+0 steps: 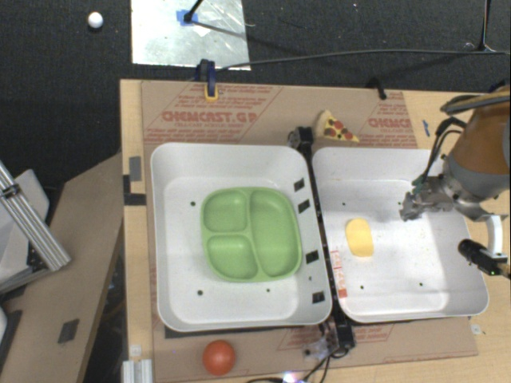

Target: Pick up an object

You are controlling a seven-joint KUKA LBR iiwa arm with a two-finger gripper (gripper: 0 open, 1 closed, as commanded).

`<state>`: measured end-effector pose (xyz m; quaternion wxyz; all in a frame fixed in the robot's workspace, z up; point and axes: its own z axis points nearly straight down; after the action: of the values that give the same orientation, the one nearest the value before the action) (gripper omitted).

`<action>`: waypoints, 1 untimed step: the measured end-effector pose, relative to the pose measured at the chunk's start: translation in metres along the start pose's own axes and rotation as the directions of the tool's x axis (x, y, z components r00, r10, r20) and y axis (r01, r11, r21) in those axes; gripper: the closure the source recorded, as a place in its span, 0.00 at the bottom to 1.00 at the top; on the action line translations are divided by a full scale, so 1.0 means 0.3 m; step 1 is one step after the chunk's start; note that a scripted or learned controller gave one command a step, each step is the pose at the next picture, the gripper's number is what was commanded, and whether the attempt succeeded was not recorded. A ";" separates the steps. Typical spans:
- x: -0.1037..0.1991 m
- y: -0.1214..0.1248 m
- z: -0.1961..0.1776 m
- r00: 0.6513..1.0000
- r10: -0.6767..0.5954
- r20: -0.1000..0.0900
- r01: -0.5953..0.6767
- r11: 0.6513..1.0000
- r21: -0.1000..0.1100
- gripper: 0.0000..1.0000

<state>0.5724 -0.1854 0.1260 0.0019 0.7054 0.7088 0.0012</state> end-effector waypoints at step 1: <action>0.019 0.004 -0.151 1.000 0.000 0.000 0.000 1.000 -0.002 1.00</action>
<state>0.5735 -0.1797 0.1714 0.0026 0.7054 0.7088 0.0017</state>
